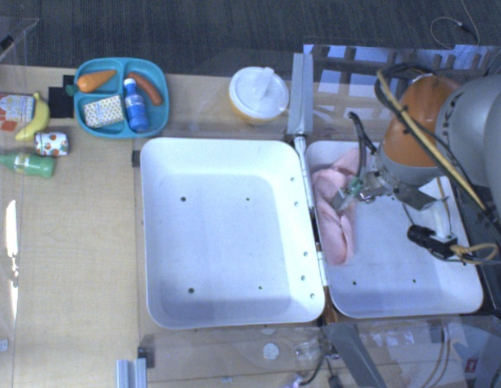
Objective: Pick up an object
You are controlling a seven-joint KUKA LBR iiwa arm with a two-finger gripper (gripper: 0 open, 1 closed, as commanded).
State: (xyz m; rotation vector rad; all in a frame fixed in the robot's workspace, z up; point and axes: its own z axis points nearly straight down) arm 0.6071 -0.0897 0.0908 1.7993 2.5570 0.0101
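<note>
A pink, soft, cloth-like object (334,210) lies along the left side of the right bin (412,285). My gripper (348,193) is down in that bin, its tip resting on or just above the upper part of the pink object. The grey arm with the orange band (420,120) reaches in from the right. Whether the pink object sits between the fingers is hidden at this angle.
The left bin (226,233) adjoins the right one. On the bench behind are a yellow-and-white lidded cup (258,94) and a blue divided plate (121,97) with toy food. A banana (36,118), a can (51,143) and a green bottle (24,163) lie far left.
</note>
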